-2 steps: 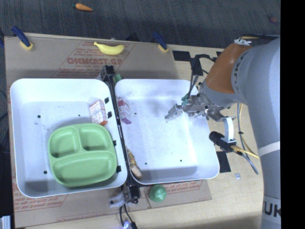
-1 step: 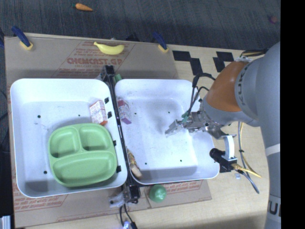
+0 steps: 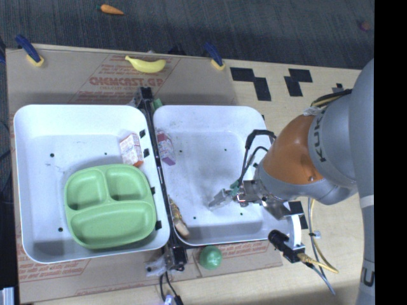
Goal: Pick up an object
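Fixed above the bench (image 3: 95,68), looking down at a slant. Takes in both white bins side by side, left bin (image 3: 38,170) and right bin (image 3: 210,122), with a strip of dark floor (image 3: 191,11) along the top. Near enough to cut off the arm (image 3: 337,151) at the right

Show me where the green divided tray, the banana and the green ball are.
Green divided tray (image 3: 111,205), camera view, on its centre ridge.
Banana (image 3: 146,63), camera view, on its middle curve.
Green ball (image 3: 210,257), camera view, on its top face.
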{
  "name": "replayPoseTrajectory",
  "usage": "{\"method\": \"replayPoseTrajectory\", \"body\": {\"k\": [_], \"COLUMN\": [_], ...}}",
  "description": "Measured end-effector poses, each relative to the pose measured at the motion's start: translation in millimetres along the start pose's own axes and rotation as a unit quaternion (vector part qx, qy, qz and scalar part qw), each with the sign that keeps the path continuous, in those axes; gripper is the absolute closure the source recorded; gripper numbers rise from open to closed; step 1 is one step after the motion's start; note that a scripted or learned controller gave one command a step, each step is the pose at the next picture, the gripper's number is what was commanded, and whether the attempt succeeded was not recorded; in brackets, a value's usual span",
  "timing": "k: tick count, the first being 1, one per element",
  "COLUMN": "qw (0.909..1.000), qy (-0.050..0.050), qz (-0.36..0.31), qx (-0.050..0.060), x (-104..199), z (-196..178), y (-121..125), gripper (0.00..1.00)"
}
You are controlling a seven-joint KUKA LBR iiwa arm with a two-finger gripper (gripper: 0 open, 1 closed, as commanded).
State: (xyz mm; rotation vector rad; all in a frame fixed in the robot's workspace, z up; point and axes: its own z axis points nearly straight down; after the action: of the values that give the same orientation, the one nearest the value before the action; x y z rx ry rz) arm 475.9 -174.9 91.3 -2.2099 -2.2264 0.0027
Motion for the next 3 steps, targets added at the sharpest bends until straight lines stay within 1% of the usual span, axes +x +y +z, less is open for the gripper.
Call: {"method": "replayPoseTrajectory", "body": {"k": [1, 2, 3], "qw": [1.0000, 1.0000, 1.0000], "qy": [-0.001, 0.000, -0.001], "qz": [0.001, 0.000, 0.001], "qx": [-0.002, -0.002, 0.000], "x": [-37, -36, -36], "z": [-1, -11, -16], "y": [73, 73, 7], "gripper": [0.00, 1.00, 1.00]}}
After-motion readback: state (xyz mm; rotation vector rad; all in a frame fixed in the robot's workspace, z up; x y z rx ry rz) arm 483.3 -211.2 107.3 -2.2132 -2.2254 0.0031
